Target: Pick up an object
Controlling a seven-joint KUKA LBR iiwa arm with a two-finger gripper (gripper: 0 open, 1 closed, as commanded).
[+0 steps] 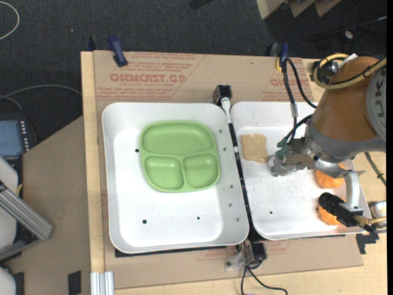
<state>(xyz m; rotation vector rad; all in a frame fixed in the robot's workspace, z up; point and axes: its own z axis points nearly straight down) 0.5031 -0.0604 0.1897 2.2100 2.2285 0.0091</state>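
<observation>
Grey pincer [284, 163] hangs just beside the tan sponge [253, 147].

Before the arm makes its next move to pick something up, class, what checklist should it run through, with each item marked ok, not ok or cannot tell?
1. Gripper is over the right bin: ok.
2. A target lies close by: the tan sponge-like square sits just left of the gripper: ok.
3. Fingers open enough for a grasp: cannot tell.
4. Gripper already carrying something: cannot tell.
5. Orange object partly hidden under the arm, so its shape is readable: not ok.
6. Green divided plate lies flat in the left bin, away from the arm: ok.
</observation>
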